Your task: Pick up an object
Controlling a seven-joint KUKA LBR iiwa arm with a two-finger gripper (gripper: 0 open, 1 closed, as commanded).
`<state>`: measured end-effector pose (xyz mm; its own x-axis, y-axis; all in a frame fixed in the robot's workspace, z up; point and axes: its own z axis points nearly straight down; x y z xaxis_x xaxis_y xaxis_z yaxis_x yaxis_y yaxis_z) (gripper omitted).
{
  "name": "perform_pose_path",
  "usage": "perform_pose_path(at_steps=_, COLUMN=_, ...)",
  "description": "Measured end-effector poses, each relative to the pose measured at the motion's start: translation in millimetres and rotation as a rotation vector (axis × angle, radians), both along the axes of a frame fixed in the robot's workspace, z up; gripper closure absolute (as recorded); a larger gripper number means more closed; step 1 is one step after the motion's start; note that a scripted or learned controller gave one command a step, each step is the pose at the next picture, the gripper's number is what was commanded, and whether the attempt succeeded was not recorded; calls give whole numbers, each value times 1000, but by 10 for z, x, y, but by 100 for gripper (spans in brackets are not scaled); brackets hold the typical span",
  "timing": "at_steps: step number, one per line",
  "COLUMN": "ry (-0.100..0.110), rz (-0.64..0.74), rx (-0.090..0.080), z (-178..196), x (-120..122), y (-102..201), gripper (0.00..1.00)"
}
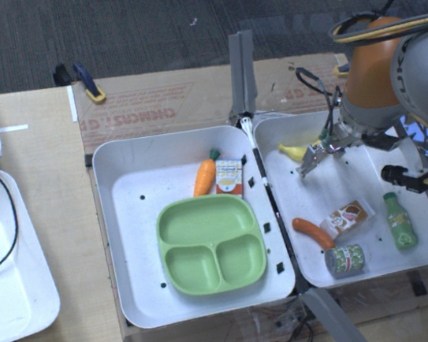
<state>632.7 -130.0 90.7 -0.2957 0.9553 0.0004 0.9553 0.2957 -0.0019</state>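
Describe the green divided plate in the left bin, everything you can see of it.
The green divided plate is a rounded-square tray, pale green, plastic by its look, with a matte finish. Raised ridges split it into three wells: one long well along the far side and two smaller ones along the near side. Nothing lies in any well. It lies flat, right side up, on the floor of the left bin, filling much of its near right part. A carrot and a small carton lie just beyond its far rim; whether they touch it is unclear.
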Motion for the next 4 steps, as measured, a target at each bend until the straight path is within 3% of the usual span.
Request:
perform_pose_path(at_steps=1, ry=-2, rz=15, rx=0, z=4, x=265, y=176, gripper=0)
perform_pose_path(at_steps=2, ry=-2, rz=13, rx=-1, z=88, x=268, y=168, gripper=100)
perform_pose_path(at_steps=3, ry=-2, rz=13, rx=-1, z=87, x=267, y=167, gripper=0)
perform_pose_path(at_steps=4, ry=0, rz=-30, rx=0, z=173, x=-433, y=-223, gripper=0)
